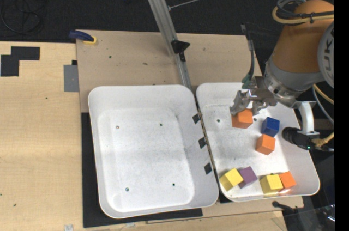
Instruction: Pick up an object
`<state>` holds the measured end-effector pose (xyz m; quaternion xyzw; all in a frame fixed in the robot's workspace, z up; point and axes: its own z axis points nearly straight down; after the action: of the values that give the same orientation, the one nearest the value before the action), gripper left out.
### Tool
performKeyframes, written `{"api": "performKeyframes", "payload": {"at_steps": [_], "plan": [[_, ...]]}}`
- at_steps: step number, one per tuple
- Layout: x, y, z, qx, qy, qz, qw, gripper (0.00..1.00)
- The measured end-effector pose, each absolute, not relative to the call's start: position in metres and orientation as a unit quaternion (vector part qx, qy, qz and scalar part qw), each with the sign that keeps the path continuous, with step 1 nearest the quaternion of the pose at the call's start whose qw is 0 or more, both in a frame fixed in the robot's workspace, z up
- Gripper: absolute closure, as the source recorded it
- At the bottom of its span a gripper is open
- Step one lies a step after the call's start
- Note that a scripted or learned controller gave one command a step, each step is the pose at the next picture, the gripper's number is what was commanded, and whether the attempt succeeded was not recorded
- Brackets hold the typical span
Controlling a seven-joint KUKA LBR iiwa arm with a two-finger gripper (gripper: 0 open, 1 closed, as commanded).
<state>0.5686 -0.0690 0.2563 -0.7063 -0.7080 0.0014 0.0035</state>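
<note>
I see the claw (244, 106) low in the right bin (218, 95), at its upper middle, with the grey wrist and orange-banded arm (299, 42) rising behind it to the right. An orange cube (242, 119) sits right under the claw's tips, touching them from what I can make out; I cannot tell whether the claw is clenched on it, released, or merely resting against it, since the metal parts blur together from this angle.

Just right of the claw and slightly lower lies a blue cube (270, 126), and below that, near it, a second orange cube (265, 144). Well below the claw, along the bin's near edge, I see a yellow cube (232, 178) touching a purple cube (248, 175), and further right another yellow cube (271, 183) pressed against a small orange cube (287, 180).

Far left of the claw is the left bin (103, 99), on the same wooden tabletop (131, 58). A slanted aluminium rail (158, 4) stands up and left of the claw.
</note>
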Motion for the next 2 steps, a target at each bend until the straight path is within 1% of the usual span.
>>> {"api": "performKeyframes", "payload": {"at_steps": [1,2], "plan": [[0.549,-0.026,0.239,-0.706,-0.708,0.0018,0.003,1.00],[0.525,0.017,0.243,-0.706,-0.709,0.0015,0.003,1.00]]}}
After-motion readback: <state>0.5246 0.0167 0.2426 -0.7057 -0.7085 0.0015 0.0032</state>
